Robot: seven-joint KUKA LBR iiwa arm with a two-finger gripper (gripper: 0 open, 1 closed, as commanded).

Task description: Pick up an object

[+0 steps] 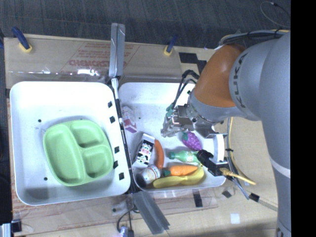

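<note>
Grey arm with orange band (219, 80) reaches in from right, over right white bin (148, 95). Metal gripper (173, 125) low above bin middle; jaw state cannot tell. Purple grape-like toy (192, 141) just right of gripper. Near end: orange carrot (180, 170), yellow banana (177, 180), green bottle (183, 156), cow-print carton (144, 151). Green divided plastic tray (79, 152) in left white bin (24, 98).
</note>
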